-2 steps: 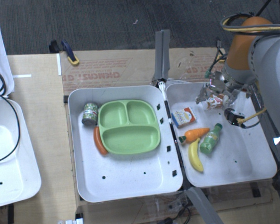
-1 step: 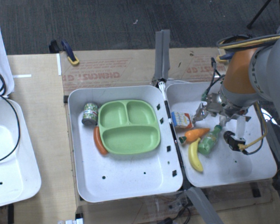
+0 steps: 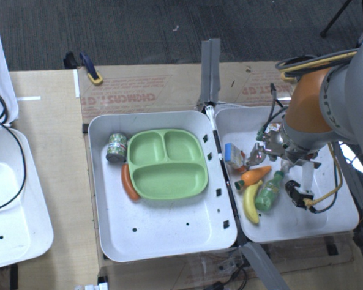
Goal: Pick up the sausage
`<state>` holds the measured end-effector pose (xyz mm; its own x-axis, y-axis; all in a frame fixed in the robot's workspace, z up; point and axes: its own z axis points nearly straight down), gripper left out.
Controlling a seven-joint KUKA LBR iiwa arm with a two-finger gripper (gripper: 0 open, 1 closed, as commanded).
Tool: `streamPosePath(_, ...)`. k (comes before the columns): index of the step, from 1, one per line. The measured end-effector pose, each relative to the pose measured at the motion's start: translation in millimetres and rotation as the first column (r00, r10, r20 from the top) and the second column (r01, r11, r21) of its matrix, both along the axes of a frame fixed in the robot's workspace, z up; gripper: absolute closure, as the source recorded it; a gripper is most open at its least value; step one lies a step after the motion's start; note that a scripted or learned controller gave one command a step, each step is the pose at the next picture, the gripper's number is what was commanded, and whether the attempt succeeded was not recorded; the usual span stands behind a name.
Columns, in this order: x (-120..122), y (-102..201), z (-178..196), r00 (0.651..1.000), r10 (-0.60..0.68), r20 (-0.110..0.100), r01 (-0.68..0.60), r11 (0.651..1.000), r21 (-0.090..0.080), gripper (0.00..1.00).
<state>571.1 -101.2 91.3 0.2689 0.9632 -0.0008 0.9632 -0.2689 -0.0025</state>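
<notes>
The sausage (image 3: 130, 182) is a reddish-orange, slightly curved link lying in the left bin (image 3: 162, 234), tight against the left edge of a green divided plate (image 3: 168, 163). My gripper (image 3: 258, 155) is far from it, low over the right bin (image 3: 309, 222), just above an orange carrot (image 3: 256, 176) and beside a small blue item (image 3: 228, 152). The grey arm with its orange band (image 3: 311, 106) reaches in from the right and hides part of that bin.
A small patterned can (image 3: 116, 147) stands above the sausage at the plate's upper left corner. In the right bin, a banana (image 3: 251, 203) and a green bottle (image 3: 268, 193) lie below the carrot. A black cable (image 3: 301, 196) loops near the wrist.
</notes>
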Motion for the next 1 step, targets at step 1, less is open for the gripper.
streamPosePath(1,-9.7,17.8,99.5,0.998,0.06,0.0,-0.06,0.998,-0.001,0.0)
